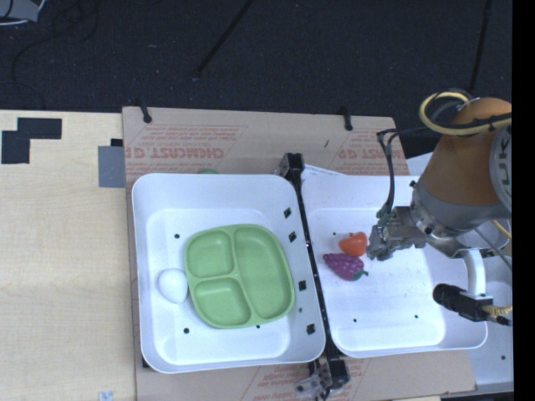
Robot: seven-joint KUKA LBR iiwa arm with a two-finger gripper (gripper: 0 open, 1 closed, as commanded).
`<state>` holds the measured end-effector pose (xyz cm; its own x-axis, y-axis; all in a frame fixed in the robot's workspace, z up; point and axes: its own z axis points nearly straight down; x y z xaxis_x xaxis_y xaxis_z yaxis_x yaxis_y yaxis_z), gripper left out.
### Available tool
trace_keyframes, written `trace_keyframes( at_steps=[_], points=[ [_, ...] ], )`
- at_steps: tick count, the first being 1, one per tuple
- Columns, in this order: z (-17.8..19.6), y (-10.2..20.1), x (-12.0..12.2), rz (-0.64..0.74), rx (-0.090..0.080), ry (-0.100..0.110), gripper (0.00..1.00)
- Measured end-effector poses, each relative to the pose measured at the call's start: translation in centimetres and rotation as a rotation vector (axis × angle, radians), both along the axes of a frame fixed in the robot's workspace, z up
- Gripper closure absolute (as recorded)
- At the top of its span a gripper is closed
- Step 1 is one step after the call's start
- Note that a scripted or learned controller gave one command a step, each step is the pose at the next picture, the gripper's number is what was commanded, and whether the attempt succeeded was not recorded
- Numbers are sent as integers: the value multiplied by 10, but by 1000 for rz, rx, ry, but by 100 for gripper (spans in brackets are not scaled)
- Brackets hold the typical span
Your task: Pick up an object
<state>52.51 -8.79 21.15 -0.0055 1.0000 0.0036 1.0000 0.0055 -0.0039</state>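
While the dark two-finger gripper (381,246) hovers at three o'clock of the small orange toy pepper (354,243) in the right white bin (418,328), its state indeterminate, approach appears underway; descent and closure remain required.

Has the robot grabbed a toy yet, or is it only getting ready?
Not yet, it looks like. Done: the gripper has reached into the right bin, right beside the orange toy. In hand: nothing that I can see. Left: grab a toy and lift it. The orange toy and the purple toy lie on the bin floor. The green plate and white egg sit in the left bin.
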Motion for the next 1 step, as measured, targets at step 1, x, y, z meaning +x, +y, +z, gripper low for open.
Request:
trace_keyframes(
  at_steps=[1],
  points=[
    [0, 63, 11, 0, -1, -1, 100]
  ],
)
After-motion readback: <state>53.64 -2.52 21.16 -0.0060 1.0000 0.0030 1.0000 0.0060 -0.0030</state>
